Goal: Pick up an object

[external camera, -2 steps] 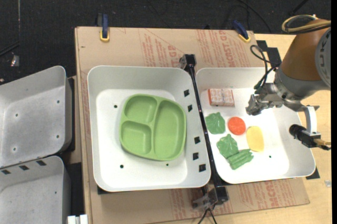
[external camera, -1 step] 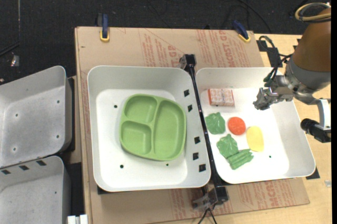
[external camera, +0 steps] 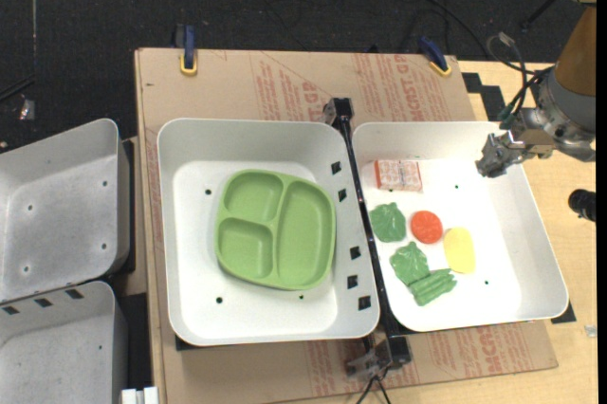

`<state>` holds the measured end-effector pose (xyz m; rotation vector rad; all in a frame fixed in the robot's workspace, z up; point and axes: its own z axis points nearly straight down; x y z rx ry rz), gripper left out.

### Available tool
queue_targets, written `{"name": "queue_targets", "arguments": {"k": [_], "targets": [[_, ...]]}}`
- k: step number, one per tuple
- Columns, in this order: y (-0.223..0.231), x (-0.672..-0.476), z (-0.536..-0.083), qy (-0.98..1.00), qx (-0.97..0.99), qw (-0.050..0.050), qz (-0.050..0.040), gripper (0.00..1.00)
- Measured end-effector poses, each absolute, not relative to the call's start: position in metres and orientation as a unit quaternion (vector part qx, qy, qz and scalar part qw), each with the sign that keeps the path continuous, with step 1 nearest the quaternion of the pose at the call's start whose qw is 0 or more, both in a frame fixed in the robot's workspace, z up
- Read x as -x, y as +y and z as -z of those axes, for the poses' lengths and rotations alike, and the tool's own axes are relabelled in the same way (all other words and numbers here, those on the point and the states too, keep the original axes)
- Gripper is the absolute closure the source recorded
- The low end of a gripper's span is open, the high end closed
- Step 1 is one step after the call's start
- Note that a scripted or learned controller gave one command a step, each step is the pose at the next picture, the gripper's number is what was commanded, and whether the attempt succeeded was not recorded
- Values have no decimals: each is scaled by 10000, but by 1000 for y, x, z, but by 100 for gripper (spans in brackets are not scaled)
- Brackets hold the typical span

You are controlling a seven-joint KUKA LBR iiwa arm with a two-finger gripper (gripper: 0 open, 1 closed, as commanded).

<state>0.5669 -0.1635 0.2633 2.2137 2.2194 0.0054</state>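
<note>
Green plastic dominates what you see nearest: a bean pod [external camera: 432, 285] and two leafy pieces [external camera: 409, 262] [external camera: 387, 222] in the right bin [external camera: 531, 241], beside a yellow lemon shape [external camera: 459, 249] and an orange-red tomato [external camera: 426, 226]. Left of them, a three-compartment green tray [external camera: 276, 229] lies in the left bin [external camera: 180, 203]. Farther up sits a red-and-white packet [external camera: 397, 174], its print too small to read. Your hand [external camera: 495, 156] hovers at the bin's upper right, holding nothing; how far open, you cannot tell. Reversed red lettering marks the cardboard [external camera: 275, 84] over the desk.
</note>
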Motion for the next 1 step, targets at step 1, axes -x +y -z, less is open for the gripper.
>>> {"name": "queue_targets", "arguments": {"k": [1], "targets": [[-106,-567,-250,7098,-7044,-9,-4,100]]}}
